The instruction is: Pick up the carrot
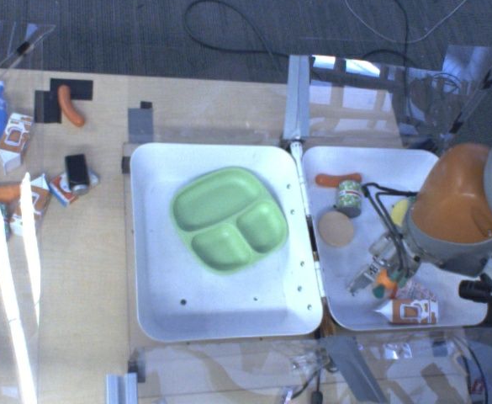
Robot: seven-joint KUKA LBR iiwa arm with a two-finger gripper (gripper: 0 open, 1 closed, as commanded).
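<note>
1. Carrot (386, 281) is a small orange piece with a green end, lying on the floor of the right bin (359, 162), toward its front edge.
2. Your gripper (378, 273) sits low in that same bin, right at the carrot, its metal fingers angled down and toward the left.
3. You cannot tell from this view how wide the fingers stand, or whether the carrot is between them; the two overlap and the detail is too small.
4. The arm (452, 204) reaches in from the right, its orange band a large rounded shape over the right side of the bin.
5. Just in front of the carrot lies a small white carton (410, 311) with orange print, flat on the bin floor.
6. Near the bin's middle is a round tan ball (336, 229); behind it stands a small can (347, 198), and behind that lies an orange sausage-shaped toy (338, 178).
7. A yellow object (400, 210) shows partly beside the arm.
8. The left bin (157, 301) holds a green divided plate (229, 217) with three compartments.
</note>
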